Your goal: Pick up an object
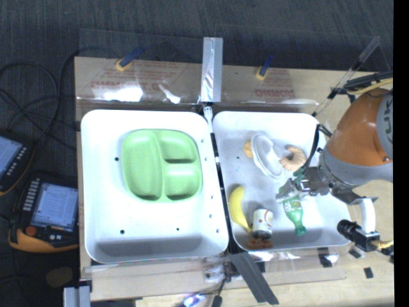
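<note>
- Arm (364, 139) cut off by right edge.
- Gripper (295, 187) fingertips too small to read.
- Green bottle (296, 215) top hidden under gripper.
- Tablet (9, 162) cut by left edge.

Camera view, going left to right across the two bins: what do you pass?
Green tray → banana → can → green bottle → gripper.

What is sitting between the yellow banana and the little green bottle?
A small can stands between the banana and the green bottle, in the right bin, as the camera view shows.
</note>
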`<action>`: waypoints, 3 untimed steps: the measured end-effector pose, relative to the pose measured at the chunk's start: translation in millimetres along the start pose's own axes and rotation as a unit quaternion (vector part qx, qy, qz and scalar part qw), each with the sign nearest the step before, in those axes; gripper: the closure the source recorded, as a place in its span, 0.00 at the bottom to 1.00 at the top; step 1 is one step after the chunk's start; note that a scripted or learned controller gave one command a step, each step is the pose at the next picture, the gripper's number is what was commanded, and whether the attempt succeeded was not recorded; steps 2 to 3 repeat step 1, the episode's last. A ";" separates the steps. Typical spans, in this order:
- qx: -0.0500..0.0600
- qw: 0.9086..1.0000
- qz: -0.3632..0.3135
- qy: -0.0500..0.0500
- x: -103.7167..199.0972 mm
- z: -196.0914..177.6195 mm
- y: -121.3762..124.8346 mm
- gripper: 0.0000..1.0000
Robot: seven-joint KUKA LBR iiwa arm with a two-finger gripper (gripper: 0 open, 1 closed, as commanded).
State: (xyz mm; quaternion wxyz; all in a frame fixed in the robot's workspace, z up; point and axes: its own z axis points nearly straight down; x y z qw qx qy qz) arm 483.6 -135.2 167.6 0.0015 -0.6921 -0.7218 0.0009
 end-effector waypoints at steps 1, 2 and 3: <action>0.000 1.000 0.014 -0.001 103.4 -74.7 4.3 1.00; 0.000 1.000 0.014 -0.001 103.4 -74.7 4.3 1.00; 0.000 1.000 0.014 -0.001 103.4 -74.7 4.3 1.00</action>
